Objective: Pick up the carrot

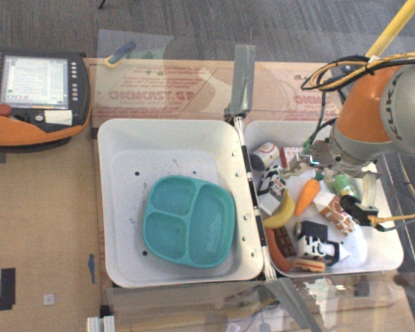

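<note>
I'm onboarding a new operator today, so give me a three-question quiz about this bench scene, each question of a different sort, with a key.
1. True or false: the carrot lies in the bin on the view's right.
2. Which holds the teal divided plate? A) the bin on the view's left B) the right one C) the bench
3. Name the yellow item touching the carrot's lower end.

Key: 1 true; 2 A; 3 the banana.

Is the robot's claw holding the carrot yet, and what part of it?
It cannot be told. The gripper sits right above the top end of the carrot in the right bin, but the arm hides the grip.
</note>
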Robot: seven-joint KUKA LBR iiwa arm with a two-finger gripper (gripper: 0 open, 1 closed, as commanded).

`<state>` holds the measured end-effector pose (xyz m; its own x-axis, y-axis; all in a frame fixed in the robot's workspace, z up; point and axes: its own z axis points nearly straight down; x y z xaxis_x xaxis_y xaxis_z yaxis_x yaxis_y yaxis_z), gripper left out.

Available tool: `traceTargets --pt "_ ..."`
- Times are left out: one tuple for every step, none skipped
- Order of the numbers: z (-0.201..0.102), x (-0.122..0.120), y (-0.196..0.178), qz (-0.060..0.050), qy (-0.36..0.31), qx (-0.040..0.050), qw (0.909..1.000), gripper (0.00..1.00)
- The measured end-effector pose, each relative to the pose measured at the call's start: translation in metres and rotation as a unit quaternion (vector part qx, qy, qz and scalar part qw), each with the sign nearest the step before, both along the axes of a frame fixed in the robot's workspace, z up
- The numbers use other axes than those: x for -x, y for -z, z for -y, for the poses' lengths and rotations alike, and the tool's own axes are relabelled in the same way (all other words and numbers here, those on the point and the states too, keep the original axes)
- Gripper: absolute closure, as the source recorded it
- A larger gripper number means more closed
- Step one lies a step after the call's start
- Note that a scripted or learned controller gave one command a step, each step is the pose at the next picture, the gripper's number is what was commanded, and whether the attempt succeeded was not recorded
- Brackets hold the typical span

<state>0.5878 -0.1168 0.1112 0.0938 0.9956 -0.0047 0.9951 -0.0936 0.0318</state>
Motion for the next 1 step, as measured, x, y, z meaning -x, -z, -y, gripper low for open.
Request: traceTargets --pt "0.0561 0.0484 -0.0030 -0.015 0.017 -0.0042 0.9997 0.00"
